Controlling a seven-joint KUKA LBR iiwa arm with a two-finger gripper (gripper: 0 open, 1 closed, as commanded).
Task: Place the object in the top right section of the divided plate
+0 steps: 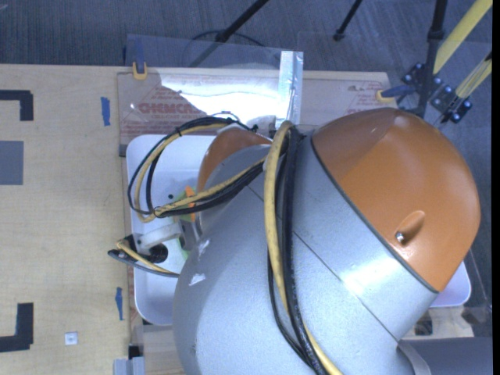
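Large grey and orange robot arm with black and yellow cables, covering shallow white plastic bin; jaw state impossible to tell.

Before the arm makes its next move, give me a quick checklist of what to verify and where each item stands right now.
1. Gripper state: cannot tell, the arm hides its own wrist end.
2. Object held: cannot tell, nothing is seen between fingers.
3. Divided plate and its top right section located: cannot tell, the arm covers most of the white bin.
4. Cables free of snags: ok, they loop loosely over the bin.
5. Camera sightline to the work area: not ok, the arm blocks it.
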